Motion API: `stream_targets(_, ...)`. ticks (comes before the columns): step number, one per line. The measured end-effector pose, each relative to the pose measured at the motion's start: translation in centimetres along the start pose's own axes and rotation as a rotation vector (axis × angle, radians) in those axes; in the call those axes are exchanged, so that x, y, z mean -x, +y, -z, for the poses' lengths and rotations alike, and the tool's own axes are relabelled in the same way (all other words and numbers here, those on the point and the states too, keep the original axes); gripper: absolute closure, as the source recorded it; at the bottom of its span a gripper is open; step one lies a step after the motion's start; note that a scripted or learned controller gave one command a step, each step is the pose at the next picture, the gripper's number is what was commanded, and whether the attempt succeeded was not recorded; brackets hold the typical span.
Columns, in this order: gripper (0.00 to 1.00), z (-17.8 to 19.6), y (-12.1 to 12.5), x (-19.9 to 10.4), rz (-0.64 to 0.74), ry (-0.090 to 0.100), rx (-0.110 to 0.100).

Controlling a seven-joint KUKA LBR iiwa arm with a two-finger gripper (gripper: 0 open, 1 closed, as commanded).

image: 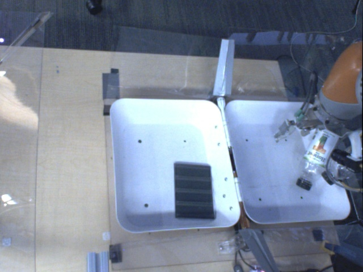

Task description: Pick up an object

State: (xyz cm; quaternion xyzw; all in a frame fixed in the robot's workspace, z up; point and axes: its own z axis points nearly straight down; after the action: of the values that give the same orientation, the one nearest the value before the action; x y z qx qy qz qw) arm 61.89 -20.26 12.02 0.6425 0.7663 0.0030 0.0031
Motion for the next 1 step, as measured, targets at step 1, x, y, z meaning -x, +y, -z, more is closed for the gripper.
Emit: stream_targets(1, 0.00, -3.32, 0.98, -2.06, -0.240, 0.000, -0.001)
